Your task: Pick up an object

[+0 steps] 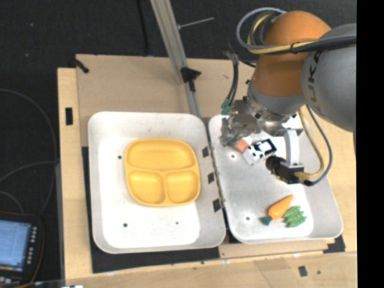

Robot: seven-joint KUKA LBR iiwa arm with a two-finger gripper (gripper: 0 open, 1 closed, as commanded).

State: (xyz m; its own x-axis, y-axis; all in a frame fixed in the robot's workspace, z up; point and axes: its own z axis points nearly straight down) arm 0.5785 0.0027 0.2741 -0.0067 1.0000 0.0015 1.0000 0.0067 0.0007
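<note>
The pincer [231, 134] hung low over the right bin's [252, 221] far left corner; whether it gripped anything could not be told. A toy carrot [280, 207] lay well apart, near the bin's front edge.

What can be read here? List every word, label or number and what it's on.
"K": pale lettering on the grey arm, partly cut off; only this letter is fairly clear.
Handheld screen at lower left: blue display, text too small to read.
Black-and-white block in the right bin: blurred markings, nothing legible.
</note>
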